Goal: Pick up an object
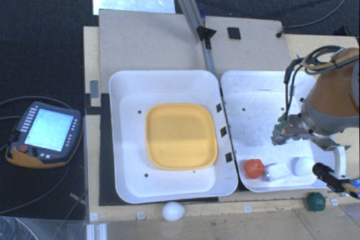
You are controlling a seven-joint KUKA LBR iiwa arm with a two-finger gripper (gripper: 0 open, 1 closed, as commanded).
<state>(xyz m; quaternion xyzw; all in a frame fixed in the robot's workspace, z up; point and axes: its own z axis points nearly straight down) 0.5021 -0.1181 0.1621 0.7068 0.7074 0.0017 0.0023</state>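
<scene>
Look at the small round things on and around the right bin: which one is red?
The red ball at the right bin's near-left corner. The white ball lies further right; the green ball sits outside.

Handheld pendant [44, 133] (screen lit) left of the bench [185, 216]

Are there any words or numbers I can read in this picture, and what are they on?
None can be read.
The orange and grey handheld controller with the lit screen: the screen glows pale, with marks too blurred to read.
The small black square tag on the tan board: too small to tell if it bears any text.
The square yellow plastic plate in the left white bin: plain, no writing.
</scene>
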